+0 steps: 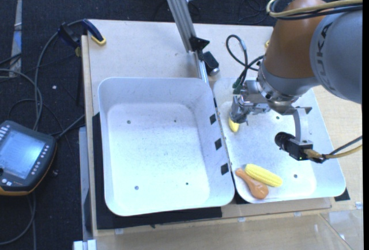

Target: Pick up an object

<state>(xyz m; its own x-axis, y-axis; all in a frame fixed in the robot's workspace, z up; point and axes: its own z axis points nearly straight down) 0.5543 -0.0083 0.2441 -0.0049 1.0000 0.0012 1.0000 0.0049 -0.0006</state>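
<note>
The gripper (237, 118) hung low in the right bin (323, 145), just over a small yellow object (233, 126); whether it had closed on anything could not be told. A good grasp probably needed a straight, centred descent. A corn cob (264, 174) and an orange piece (254, 185) lay near the bin's front edge.

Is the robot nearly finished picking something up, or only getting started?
Done so far: the arm has reached into the right bin, and its gripper sits low over a small yellow object. In hand: nothing that I can confirm; whether that object is gripped is unclear. Left: securing it and lifting. The corn cob and orange piece lie untouched near the front.
</note>
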